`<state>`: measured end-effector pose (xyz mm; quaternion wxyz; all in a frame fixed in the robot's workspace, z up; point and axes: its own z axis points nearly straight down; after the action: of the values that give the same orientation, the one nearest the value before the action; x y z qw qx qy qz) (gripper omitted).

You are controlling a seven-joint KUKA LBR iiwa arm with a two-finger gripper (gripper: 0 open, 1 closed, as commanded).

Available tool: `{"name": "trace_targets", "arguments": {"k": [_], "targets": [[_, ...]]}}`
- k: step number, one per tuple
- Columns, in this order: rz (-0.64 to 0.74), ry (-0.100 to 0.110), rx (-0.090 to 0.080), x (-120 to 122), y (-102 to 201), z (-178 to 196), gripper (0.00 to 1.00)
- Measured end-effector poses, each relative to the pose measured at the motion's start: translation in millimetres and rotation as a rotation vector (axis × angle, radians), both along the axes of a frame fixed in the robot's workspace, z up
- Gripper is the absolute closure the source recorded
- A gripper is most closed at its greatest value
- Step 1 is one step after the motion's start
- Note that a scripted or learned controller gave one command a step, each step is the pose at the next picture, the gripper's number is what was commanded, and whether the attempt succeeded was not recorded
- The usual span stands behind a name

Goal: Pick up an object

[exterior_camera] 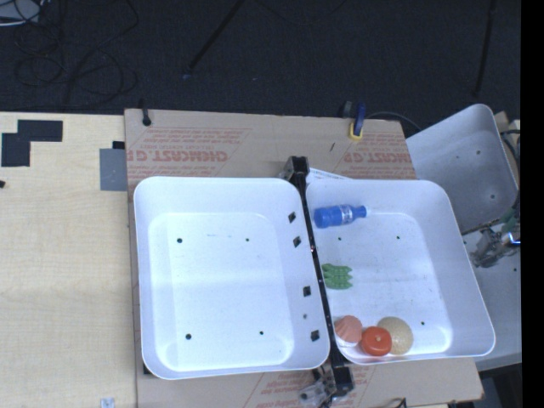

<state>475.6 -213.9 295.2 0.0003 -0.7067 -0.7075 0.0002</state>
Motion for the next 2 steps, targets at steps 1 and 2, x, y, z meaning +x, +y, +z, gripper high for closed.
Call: {"name": "trace_targets", "arguments": {"k": [1, 2], "targets": [[0.0, -0.002, -0.001, 0.4, 0.0, 36.1, 1.0], [-0.001, 0.007, 0.003, -0.4, 11.2, -26.8, 1.0]]}}
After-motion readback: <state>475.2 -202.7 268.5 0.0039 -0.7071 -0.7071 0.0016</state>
